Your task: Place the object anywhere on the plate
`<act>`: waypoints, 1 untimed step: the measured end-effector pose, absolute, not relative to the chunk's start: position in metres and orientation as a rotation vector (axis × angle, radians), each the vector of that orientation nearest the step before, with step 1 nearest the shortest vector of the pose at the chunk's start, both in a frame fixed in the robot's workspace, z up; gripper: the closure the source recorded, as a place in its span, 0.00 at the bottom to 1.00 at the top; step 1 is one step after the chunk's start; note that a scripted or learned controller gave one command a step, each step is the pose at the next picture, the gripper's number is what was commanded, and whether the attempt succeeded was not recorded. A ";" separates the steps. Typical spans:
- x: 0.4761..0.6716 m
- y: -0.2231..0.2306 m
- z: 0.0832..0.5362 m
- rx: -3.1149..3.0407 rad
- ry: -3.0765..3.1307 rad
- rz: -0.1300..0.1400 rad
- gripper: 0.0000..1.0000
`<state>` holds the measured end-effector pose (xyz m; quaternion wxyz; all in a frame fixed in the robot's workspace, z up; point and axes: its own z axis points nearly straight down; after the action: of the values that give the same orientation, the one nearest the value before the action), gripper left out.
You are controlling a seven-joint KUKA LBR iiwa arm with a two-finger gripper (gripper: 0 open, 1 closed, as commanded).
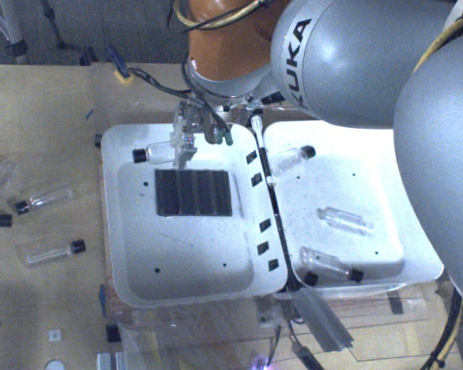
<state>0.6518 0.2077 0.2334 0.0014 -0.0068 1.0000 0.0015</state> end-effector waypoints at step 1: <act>0.667 0.225 0.245 0.300 3.121 0.006 1.00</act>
<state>0.6673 0.2248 0.2453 0.0030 0.0956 0.9954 0.0020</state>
